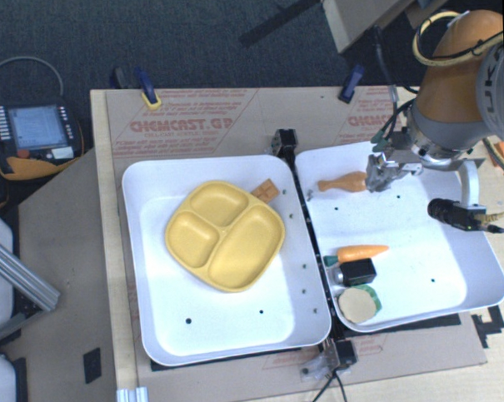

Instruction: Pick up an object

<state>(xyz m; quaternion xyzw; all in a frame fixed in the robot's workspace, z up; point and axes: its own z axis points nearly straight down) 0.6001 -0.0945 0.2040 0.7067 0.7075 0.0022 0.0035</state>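
In the right bin (455,266) lie a tan chicken drumstick toy (341,183) near the back left, an orange carrot (363,252), a black block (357,272) and a round beige and green piece (358,303) at the front left. My gripper (379,179) hangs low at the drumstick's right end, touching or nearly touching it. The left bin (156,300) holds a yellow divided plate (224,235) with a small brown block (265,190) at its back right edge.
The grey arm with its orange band (459,70) comes in from the upper right over the right bin's back corner. A black cylinder (454,214) on the arm sticks out over the right bin. A pendant (34,135) lies off the bench at the left.
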